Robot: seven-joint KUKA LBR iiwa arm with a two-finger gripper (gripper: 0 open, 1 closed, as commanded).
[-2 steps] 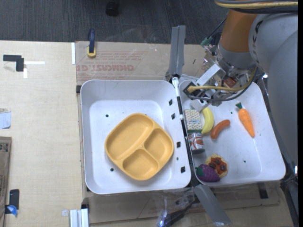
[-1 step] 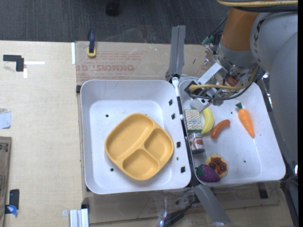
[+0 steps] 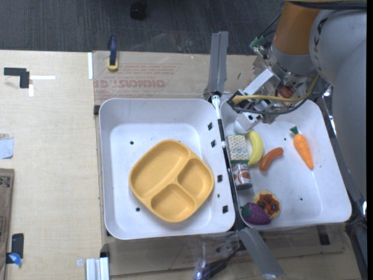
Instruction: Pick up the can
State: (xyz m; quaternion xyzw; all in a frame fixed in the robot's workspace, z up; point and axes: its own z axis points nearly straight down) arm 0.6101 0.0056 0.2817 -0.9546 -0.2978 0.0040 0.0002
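While the grey arm with its orange band reaches in from the right, the scene reads so:

Claw: the claw [image 3: 252, 116] hangs low over the upper left corner of the right bin, wrapped in cables; whether it is released or clenched cannot be told.
Can: a small metal can with a red label [image 3: 242, 175] lies against the left wall of the right shallow white bin [image 3: 326, 209], below the claw and apart from it.
Neighbours: a pale patterned box [image 3: 237, 147] just above the can, a yellow toy banana [image 3: 255, 147] beside that box, a red toy sausage [image 3: 271, 158], an orange toy carrot [image 3: 303, 149] (further right).
Near edge: a purple toy eggplant [image 3: 254, 213], a toy pizza slice [image 3: 269, 204].
Left bin: the left shallow white bin [image 3: 116, 156] holds a yellow three-compartment plastic tray [image 3: 171, 181].
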